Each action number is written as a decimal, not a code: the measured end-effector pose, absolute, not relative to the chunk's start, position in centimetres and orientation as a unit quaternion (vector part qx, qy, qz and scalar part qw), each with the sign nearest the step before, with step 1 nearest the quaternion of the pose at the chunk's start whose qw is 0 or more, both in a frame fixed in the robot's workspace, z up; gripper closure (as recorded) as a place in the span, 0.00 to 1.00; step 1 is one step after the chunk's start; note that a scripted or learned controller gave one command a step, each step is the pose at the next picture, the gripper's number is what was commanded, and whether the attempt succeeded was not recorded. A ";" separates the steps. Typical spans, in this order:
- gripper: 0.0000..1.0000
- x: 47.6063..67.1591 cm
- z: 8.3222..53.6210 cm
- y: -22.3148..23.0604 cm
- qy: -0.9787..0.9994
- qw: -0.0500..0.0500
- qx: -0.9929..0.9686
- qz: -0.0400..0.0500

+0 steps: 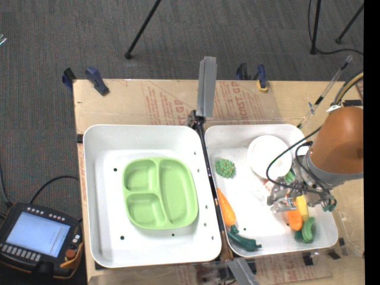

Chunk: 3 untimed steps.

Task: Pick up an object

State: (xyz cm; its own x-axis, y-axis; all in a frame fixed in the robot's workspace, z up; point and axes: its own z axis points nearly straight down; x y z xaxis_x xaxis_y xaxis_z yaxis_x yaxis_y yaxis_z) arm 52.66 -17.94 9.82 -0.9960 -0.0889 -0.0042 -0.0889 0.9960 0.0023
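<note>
From my remote station I see two shallow white bins side by side on the tabletop point(148, 103), a brown board surface. The left bin point(95, 159) holds a smooth green divided tray point(160, 193) with three compartments and rounded corners, lying flat near the bin's centre with open floor all round it. In the right bin point(237, 136), a round white plate point(265, 154) rests toward the far side; a bumpy green ball point(225, 168) lies just left of it. An orange carrot point(225, 208) with a dark green top point(242, 238) lies along the left wall. The gripper point(291, 202) sits low over the near right corner, above a crowded cluster of a yellow piece point(302, 205), an orange piece point(294, 220) and a green piece point(307, 230). I cannot tell how far the gripper is open, nor whether it holds anything. The bin's middle floor is bare.
</note>
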 end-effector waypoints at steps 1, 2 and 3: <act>1.00 54.6 11.5 -15.3 0.991 0.001 -0.135 0.001; 1.00 48.8 8.6 -13.8 0.959 -0.001 -0.285 0.002; 1.00 49.6 11.8 -10.4 0.980 0.000 -0.197 0.001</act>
State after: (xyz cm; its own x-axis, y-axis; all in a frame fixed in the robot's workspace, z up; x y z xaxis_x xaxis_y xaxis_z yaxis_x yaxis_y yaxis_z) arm 49.65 -10.44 11.83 -0.9227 -0.3855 -0.0014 -0.3855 0.9227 0.0023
